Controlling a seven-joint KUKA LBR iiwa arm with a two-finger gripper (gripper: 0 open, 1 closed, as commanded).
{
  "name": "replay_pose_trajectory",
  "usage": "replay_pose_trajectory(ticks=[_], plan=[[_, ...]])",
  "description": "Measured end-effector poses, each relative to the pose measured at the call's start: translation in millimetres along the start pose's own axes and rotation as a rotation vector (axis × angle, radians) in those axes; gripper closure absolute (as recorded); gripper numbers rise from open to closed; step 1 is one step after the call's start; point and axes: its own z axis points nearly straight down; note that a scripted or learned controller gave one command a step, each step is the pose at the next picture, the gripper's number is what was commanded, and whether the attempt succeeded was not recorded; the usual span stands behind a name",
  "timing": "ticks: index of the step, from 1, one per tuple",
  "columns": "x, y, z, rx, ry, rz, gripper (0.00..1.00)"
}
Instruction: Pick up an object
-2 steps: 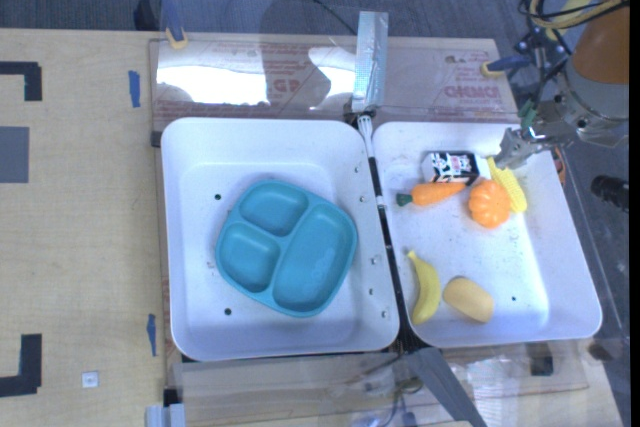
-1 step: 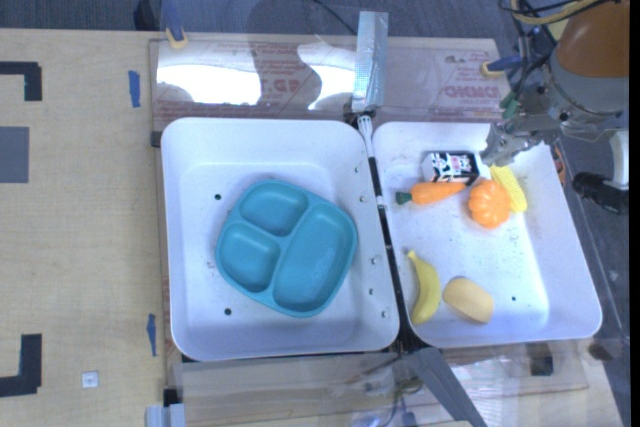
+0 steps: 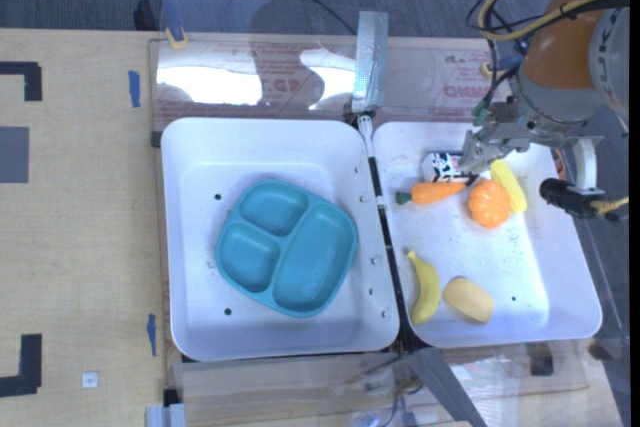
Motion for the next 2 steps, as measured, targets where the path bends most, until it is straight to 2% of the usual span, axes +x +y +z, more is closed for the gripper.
replay_pose_trajectory(ticks=[1,2], plan=[[62,36,-72,-0.016,-0.001,0.052,1.0],[139,43,-59,-0.006,-0.001,0.012,1.0]])
